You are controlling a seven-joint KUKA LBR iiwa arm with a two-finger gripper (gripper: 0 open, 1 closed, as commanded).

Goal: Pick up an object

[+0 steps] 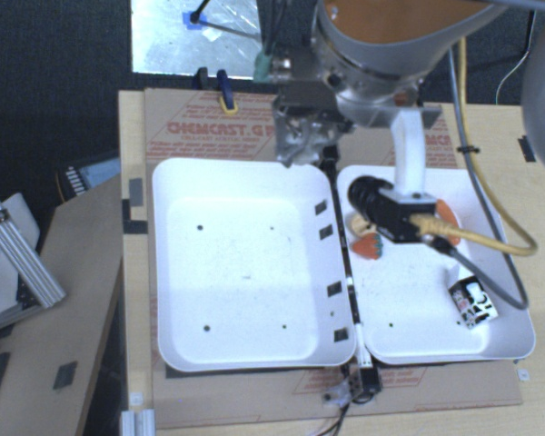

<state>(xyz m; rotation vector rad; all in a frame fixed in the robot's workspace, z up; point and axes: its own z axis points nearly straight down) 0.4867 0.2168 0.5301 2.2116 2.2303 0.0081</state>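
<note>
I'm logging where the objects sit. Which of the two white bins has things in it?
The right bin: it holds a black-and-white object near its lower right corner and a red-orange item beside the arm.

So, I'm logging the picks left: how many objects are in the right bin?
3: a red-orange piece, an orange one under the arm, a black-white item. Others may be hidden.

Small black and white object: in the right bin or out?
In: the small black and white object lies on the right bin's floor, near its right rim.
</note>
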